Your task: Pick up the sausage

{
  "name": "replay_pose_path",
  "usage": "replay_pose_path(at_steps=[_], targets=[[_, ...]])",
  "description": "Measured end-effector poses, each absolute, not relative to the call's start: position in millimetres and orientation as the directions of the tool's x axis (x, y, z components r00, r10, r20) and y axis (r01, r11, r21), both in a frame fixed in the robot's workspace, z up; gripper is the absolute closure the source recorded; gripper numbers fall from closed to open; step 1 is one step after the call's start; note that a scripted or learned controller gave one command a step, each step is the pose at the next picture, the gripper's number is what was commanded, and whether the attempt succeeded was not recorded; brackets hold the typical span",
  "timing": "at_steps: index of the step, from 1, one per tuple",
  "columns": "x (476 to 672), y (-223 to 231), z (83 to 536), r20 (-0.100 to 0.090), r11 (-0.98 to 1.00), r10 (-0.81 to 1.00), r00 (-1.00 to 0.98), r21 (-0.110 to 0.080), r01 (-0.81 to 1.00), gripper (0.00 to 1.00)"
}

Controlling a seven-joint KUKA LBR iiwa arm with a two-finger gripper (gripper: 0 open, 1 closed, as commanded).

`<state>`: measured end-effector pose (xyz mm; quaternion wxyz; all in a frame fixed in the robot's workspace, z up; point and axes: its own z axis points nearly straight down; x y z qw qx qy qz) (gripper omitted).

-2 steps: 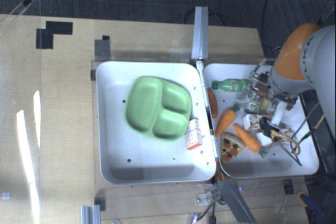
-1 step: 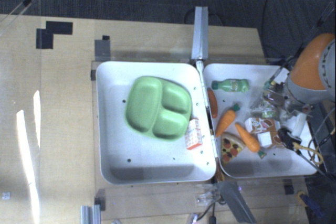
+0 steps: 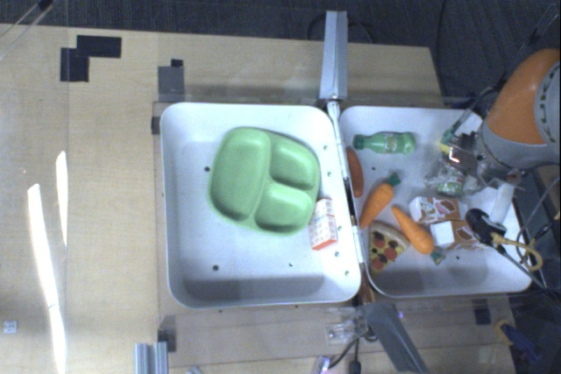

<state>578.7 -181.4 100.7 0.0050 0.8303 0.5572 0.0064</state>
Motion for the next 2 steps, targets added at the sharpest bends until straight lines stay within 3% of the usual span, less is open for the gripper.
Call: replay_pose_path(at_steps=[1, 2], targets=[[580.6, -180, 112, 0.007, -0.378, 0.926, 0.378, 0.019, 0.926, 1.00], [517.6, -178, 122, 0.000, 0.059, 0.998, -0.059, 0.005, 0.998, 1.00]])
